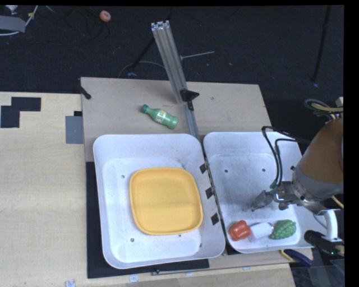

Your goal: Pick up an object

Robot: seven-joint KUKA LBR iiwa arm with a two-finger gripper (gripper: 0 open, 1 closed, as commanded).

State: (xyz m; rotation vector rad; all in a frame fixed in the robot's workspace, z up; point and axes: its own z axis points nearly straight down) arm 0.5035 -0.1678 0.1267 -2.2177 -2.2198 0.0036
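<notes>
Two bins [112,168] lie below me; my gripper [262,203] hangs spread apart over the right one, above a red pepper [240,230], grasping nothing.

yellow plate [166,200], green bottle [160,116], white bins [106,168]

Two white bins [106,168] side by side on table [235,103]. Green bottle [160,116] lies on its side on table, behind left bin, apart from it. Metal rail [171,56] rises slanted from table behind bins. Small orange ball [105,15] on dark floor [252,39], far back.
</notes>
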